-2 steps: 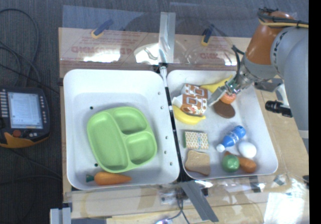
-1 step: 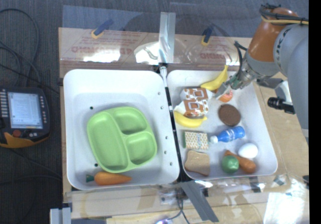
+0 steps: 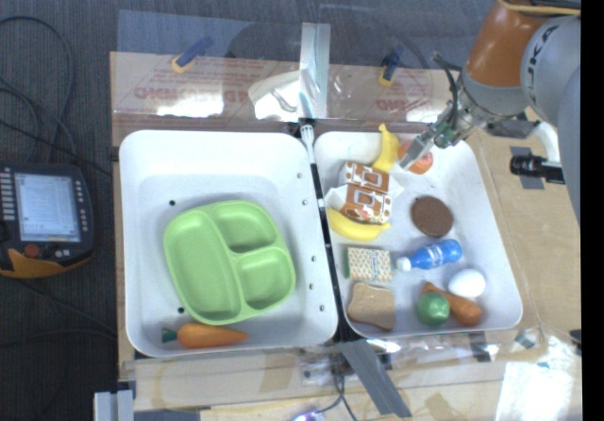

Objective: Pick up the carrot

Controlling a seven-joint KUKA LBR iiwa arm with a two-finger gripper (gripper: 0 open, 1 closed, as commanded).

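While the gripper (image 3: pixel 415 157) hangs over the far end of the right bin (image 3: pixel 491 221), whether its fingers are spread or pressed together cannot be told, and a small red-orange item (image 3: pixel 422 163) sits right at their tips. Well away from those fingers, the carrot (image 3: pixel 209 336) lies in the left bin (image 3: pixel 142 221), at its near edge, just beyond the green divided plate (image 3: pixel 229 261).

Bright, even overhead light fills the scene. The white bins (image 3: pixel 142 174) look nearly washed out, with soft, faint shadows under their contents. Glare streaks the clear plastic sheet (image 3: pixel 189 98) behind them. Overall sharpness is modest; fine details look soft.
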